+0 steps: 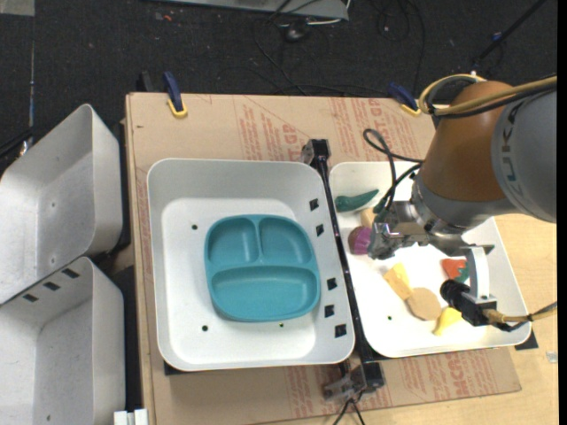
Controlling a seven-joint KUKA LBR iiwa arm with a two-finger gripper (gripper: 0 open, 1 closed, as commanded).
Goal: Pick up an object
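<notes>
Right now, operator, you see the pincer [383, 240] low over the right bin [509, 264], at its left side; you cannot tell its state. A purple object [360, 240] lies just beside it, a teal piece [354, 201] above. Yellow [399, 282] and tan [423, 305] items sit lower right. A teal tray [262, 268] fills the left bin [177, 202].

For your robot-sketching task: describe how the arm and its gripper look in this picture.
The arm is grey and rounded, with a broad orange band above the wrist. Black and yellowish cables loop around that band. The gripper is a small metallic grey assembly.
</notes>
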